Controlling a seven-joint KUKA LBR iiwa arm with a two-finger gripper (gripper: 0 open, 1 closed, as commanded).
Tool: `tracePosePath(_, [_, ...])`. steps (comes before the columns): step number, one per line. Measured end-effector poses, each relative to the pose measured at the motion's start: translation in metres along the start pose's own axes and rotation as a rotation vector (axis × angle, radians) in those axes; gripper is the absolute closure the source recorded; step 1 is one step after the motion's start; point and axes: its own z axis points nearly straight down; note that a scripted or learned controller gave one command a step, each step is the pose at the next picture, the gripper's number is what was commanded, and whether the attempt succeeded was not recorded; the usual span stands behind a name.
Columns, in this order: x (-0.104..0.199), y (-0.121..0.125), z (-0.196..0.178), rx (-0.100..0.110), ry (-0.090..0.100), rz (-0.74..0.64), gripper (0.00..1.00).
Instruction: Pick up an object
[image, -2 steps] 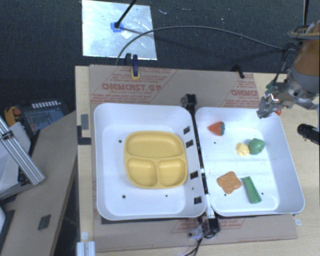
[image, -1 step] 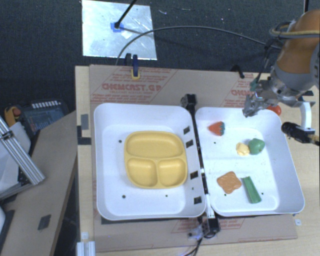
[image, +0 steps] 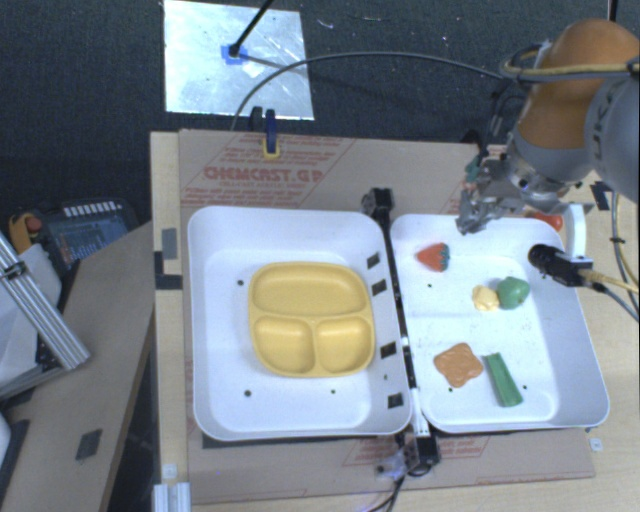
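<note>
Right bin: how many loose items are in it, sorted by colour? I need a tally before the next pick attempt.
Red and green: 1, strawberry-shaped toy
Yellow: 1, small rounded lump
Green: 2, rounded green piece and long green stick-shaped piece
Orange: 1, flat orange-brown slab
Total: 5

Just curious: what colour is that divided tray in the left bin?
Pale yellow; the divided tray shows plainly in the camera view.
</note>
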Motion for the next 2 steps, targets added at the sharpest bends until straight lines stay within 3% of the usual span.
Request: tracePosePath(2, [0.105, 0.010, 0.015, 0.000, 0.000, 0.001, 1.00])
